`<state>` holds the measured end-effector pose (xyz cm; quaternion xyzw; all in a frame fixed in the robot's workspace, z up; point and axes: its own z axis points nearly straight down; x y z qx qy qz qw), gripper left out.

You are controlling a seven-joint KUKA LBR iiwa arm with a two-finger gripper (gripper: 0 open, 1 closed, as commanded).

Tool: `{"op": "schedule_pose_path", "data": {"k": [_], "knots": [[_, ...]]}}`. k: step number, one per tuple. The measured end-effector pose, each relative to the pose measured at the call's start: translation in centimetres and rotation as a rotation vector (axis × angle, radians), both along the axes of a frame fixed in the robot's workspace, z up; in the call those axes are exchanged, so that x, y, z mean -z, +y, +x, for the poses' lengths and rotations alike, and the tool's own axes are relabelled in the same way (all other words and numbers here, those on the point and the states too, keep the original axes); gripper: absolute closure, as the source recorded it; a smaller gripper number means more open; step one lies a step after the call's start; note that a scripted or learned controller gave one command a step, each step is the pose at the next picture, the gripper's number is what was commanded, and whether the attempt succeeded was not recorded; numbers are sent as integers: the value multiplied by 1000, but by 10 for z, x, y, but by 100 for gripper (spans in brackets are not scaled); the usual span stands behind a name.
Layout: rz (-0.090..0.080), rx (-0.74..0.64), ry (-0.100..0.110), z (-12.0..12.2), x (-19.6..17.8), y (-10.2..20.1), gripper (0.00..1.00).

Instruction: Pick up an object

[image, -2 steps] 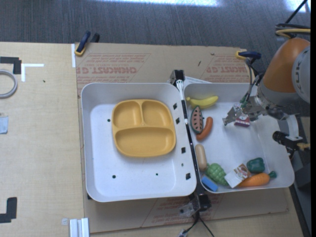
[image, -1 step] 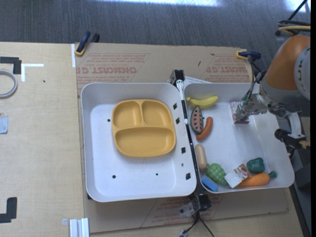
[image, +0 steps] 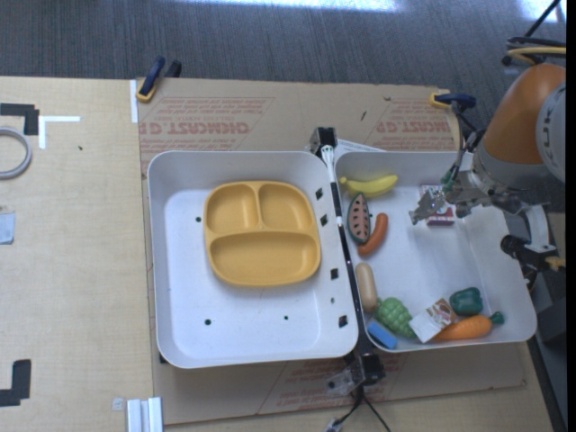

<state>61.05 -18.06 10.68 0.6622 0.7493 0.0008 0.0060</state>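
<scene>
White bins, two of them, sit side by side: the left bin (image: 162, 268) holds one yellow plate (image: 262, 232) with three compartments, and the right bin (image: 423, 268) holds all the small toys. One arm (image: 531, 115) reaches in from the right, with its gripper (image: 438, 203) over the upper part of the right bin; whether it is released or clenched I cannot tell, and nothing is plainly held. A small reddish piece (image: 441, 220) lies just under it, too blurred to name. Any toy would serve as the object, and all lie in the right bin: one banana (image: 371, 184), one melon slice (image: 358, 218), one red sausage (image: 373, 233) touching the slice, one tan roll (image: 365, 285), one carrot (image: 463, 328), one broccoli (image: 393, 315), one green pepper (image: 465, 301), one packet (image: 439, 311) and one blue piece (image: 382, 336). To do this well, I judge the gripper should descend squarely over a toy lying apart from its neighbours, such as the banana or roll, close across the narrow side, and avoid the crowded lower corner and the bin wall.
</scene>
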Motion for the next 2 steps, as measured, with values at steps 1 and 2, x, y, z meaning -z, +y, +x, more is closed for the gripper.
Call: {"op": "schedule_pose_path", "data": {"k": [1,2], "knots": [[-1,1,-2,1,-10,-1,100],[-1,1,-2,1,-10,-1,0]]}}
